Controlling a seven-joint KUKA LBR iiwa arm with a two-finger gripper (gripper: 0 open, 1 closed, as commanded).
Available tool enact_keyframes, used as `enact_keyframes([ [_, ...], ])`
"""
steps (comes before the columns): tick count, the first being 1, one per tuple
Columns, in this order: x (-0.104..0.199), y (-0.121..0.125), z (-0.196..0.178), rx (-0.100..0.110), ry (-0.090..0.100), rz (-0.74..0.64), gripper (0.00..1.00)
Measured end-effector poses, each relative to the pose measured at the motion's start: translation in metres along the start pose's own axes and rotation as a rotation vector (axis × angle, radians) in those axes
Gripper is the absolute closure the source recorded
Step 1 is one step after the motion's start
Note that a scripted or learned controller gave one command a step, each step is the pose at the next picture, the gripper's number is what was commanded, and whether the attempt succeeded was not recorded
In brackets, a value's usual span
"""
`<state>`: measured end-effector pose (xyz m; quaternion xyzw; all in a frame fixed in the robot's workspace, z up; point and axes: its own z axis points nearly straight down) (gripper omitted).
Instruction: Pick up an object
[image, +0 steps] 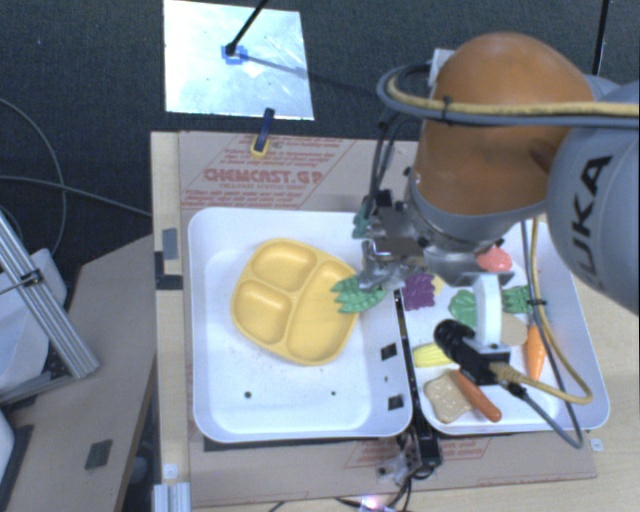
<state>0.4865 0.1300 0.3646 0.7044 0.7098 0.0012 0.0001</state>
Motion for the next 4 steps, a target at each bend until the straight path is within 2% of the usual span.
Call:
enact_keyframes([
  [2, -0.002, 0.001, -0.022, -0.004, 0.000, -0.009, 1.00],
  [3, -0.002, 0.001, -0.021, -0.003, -0.001, -0.009, 0.00],
  [4, -0.002, 0.002, -0.032, -0.006, 0.000, -0.015, 1.00],
])
